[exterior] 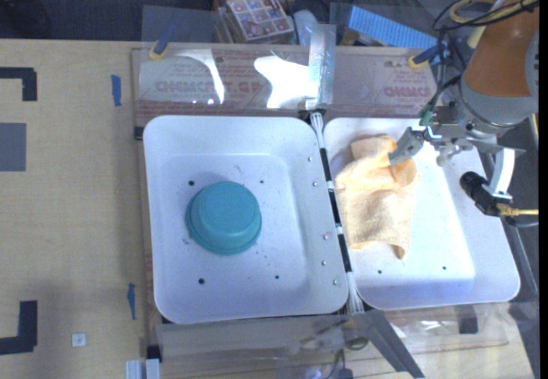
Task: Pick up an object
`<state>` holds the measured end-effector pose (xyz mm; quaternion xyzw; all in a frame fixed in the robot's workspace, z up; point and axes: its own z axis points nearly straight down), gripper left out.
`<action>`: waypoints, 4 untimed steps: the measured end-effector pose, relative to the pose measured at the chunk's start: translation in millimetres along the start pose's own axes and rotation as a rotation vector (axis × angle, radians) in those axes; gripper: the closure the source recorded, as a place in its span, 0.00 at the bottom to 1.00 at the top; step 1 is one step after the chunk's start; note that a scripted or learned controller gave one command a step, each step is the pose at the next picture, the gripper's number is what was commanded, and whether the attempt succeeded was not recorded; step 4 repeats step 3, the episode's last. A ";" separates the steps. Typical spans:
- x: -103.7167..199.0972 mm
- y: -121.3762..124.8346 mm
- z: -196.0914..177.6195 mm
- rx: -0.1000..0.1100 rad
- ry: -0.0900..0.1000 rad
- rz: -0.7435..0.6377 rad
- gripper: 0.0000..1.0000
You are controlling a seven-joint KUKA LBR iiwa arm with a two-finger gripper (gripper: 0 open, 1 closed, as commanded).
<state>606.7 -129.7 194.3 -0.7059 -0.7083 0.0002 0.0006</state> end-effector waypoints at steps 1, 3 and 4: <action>-34.1 42.0 104.7 -0.011 -0.004 -0.198 0.00; 12.2 61.3 5.1 -0.005 -0.003 -0.341 1.00; 12.2 61.3 5.1 -0.005 -0.003 -0.341 1.00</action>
